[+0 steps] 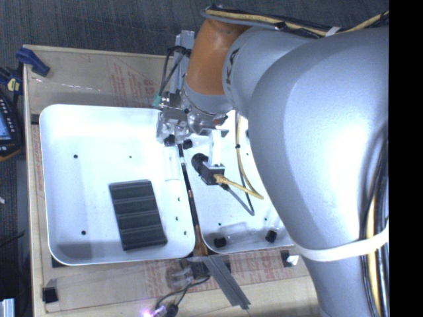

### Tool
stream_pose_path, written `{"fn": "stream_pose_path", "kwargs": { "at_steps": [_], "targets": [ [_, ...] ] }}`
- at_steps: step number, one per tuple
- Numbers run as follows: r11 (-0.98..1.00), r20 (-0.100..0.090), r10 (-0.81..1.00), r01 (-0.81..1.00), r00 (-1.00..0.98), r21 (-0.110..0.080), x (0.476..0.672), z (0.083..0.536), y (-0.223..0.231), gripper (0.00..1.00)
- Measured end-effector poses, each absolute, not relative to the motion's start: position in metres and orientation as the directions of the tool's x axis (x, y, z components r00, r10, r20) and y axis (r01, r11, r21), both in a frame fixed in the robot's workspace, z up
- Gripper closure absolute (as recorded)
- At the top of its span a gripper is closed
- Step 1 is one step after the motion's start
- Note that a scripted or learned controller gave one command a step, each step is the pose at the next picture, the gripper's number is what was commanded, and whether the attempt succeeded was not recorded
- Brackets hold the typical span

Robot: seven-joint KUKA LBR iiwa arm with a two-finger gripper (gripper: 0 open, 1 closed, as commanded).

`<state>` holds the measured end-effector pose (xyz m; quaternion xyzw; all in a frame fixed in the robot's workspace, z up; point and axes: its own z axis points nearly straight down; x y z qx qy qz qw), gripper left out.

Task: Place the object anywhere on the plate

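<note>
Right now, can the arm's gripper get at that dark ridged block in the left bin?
Probably yes. The dark ridged block lies uncovered on the left bin's floor, and the gripper sits at that bin's upper right edge, nothing between.

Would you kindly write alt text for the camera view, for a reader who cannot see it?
A grey arm with an orange band reaches in over two white bins, its gripper above their shared edge. A dark ribbed block lies in the left bin.
</note>
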<state>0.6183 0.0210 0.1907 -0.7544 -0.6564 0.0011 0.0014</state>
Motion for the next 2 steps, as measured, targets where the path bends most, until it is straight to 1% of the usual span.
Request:
{"fn": "stream_pose_path", "kwargs": {
  "at_steps": [1,2],
  "targets": [
    [-0.497,-0.002,0.868,0.868,0.497,-0.007,0.607,0.19,-0.007,1.0],
    [-0.951,-0.003,0.308,0.308,0.951,0.001,0.623,0.191,0.037,1.0]
  ]
}}
